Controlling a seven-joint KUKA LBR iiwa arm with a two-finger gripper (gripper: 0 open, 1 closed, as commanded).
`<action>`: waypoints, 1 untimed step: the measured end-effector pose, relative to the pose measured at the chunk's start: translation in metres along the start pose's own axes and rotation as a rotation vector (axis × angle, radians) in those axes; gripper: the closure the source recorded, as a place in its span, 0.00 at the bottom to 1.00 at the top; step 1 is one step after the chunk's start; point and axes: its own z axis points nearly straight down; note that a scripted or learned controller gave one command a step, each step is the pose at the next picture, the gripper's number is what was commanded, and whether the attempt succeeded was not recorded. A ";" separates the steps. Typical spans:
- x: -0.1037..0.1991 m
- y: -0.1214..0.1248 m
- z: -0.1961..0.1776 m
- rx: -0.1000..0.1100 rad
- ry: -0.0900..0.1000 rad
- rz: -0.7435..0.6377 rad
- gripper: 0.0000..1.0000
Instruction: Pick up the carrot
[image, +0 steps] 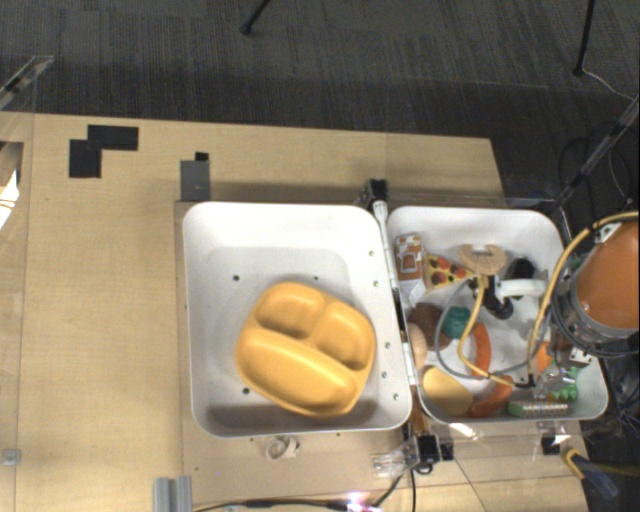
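An orange, slightly curved, elongated piece that looks like the carrot (482, 347) lies in the middle of the right bin (530, 222), among other toy foods. The arm, with its orange band, comes in from the right edge. The gripper (548, 378) is low over the bin's front right corner, to the right of the carrot and apart from it. Cables and the wrist body cover the gripper's tip. A small orange bit (541, 357) shows right beside it; what it is stays unclear.
The left bin (215, 300) holds a large yellow bread-shaped loaf (305, 345). Around the carrot lie a pizza slice (441, 270), a teal piece (456, 322), a yellow-tan lump (446, 388), a reddish piece (490, 402) and a yellow cable (472, 330).
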 end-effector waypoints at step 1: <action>0.051 -0.010 0.002 -0.001 -0.005 0.135 0.00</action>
